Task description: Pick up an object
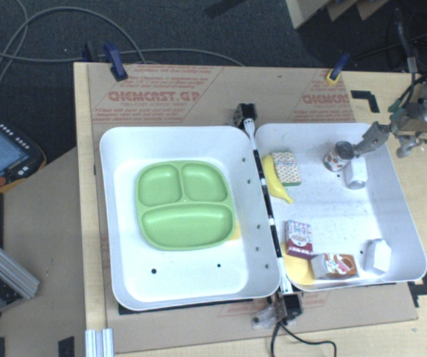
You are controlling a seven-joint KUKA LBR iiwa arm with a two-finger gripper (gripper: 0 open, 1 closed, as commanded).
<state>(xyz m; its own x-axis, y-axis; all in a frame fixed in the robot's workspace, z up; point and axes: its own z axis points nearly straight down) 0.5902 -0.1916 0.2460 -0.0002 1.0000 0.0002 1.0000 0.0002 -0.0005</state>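
Gripper (362, 146) low over far end of right bin (407, 222), reaching in from right edge; finger spread not readable from this angle. Small can (339, 157) just beside fingertips on left, clear cup (355, 173) directly under them, contact uncertain. Nearer in same bin: banana (277, 184), patterned packet (286, 167), two cartons (298, 237) (335, 265). Green divided plate (185, 204) in left bin (117, 199).

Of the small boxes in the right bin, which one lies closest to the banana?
The speckled box at the bin's far left, touching the banana. The maroon box and the brown box lie nearer the bin's front edge.
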